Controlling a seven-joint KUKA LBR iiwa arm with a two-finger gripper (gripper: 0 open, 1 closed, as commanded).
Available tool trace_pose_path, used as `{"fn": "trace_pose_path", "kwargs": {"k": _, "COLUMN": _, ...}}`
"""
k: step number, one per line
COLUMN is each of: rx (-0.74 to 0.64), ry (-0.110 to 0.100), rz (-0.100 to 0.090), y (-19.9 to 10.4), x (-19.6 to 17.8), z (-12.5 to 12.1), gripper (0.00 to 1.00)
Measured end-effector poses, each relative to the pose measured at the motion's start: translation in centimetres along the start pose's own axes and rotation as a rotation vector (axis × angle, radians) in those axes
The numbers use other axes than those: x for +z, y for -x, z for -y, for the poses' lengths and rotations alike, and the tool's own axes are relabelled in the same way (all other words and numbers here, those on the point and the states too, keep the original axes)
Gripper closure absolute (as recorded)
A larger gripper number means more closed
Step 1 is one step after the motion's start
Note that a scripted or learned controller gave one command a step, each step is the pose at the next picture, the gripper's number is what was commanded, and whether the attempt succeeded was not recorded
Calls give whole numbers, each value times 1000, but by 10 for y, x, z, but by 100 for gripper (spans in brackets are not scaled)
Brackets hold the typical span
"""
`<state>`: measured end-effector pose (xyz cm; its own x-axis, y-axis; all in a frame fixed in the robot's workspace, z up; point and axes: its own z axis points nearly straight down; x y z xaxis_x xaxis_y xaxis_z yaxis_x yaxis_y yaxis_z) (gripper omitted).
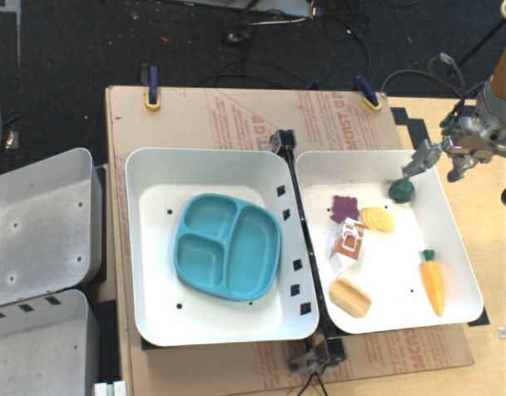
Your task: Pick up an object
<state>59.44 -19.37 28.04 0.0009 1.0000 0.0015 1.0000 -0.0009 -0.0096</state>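
Camera view has the gripper (440, 162) at the right edge with its fingers spread and nothing between them, poised just right of the green ball (402, 190) in the right bin's (463, 246) upper corner, probably lining up since that's the nearest toy.

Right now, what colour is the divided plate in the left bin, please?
Light blue plate, seen in the camera view.

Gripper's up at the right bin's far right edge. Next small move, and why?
Probably lower and shift a little left onto the green ball. The gripper sits open at the right bin's far rim with nothing between its fingers, and the ball lies just beside its left finger, apart from the corn and carrot, so it looks the nearest uncrowded pick.
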Motion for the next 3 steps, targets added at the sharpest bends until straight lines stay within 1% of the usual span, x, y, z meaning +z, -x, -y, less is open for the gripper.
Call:
{"fn": "trace_pose_path", "kwargs": {"k": 1, "rx": -2, "ry": 10, "rz": 2, "y": 0, "x": -6, "z": -2, "gripper": 0}}
{"fn": "trace_pose_path", "kwargs": {"k": 2, "rx": -4, "ry": 5, "rz": 0, "y": -8, "x": 54, "z": -7, "gripper": 0}}
{"fn": "trace_pose_path", "kwargs": {"k": 3, "rx": -2, "ry": 6, "rz": 1, "y": -13, "x": 97, "z": -6, "gripper": 0}}
